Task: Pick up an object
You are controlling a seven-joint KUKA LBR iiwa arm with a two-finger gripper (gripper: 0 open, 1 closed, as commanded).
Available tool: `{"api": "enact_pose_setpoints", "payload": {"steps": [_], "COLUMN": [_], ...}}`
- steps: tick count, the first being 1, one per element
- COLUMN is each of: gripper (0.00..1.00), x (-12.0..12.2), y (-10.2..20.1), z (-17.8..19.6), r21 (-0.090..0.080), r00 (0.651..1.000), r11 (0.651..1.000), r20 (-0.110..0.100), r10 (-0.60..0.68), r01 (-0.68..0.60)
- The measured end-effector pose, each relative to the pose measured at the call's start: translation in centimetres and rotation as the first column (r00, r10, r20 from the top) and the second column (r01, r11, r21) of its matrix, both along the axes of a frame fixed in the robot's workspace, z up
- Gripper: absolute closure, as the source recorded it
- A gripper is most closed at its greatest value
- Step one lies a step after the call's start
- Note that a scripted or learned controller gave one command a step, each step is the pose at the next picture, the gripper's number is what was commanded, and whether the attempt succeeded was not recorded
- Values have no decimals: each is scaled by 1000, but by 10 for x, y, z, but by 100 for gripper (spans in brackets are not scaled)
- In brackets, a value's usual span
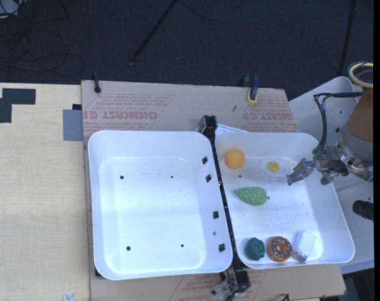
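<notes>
The right bin (328, 215) holds several small objects. An orange ball (234, 158) lies near its back left, and a white fried-egg toy with a yellow yolk (273, 167) lies just right of it. A green leafy piece (252, 195) rests in the middle. Along the front sit a dark green lump (254, 248), a brown sprinkled donut (279, 248) and a pale whitish item (305, 243). My gripper (310, 174) hovers at the bin's right side, just right of the egg toy, open with nothing between its fingers.
The left bin (102, 168) lies beside the right one, a black divider strip (216, 193) between them. Both rest on a cardboard sheet (177, 108). The arm (360, 130) comes in from the right, and cables hang near it.
</notes>
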State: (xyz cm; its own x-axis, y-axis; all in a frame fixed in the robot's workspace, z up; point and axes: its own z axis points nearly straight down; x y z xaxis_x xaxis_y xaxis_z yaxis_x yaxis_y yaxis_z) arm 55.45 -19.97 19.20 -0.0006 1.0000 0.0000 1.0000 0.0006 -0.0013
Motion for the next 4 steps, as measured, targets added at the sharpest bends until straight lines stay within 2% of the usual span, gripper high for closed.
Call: {"api": "enact_pose_setpoints", "payload": {"steps": [1, 2, 3, 4], "gripper": [0, 0, 0, 0], "x": [62, 91, 89, 90], "y": [5, 10, 21, 23], "z": [-109, -104, -104, -69], "r21": [0, 0, 0, 0], "r00": [1000, 1000, 1000, 1000], "r11": [1000, 1000, 1000, 1000], "r20": [1, 3, -1, 3], "r10": [1, 1, 1, 2], "r01": [-1, -1, -1, -2]}}
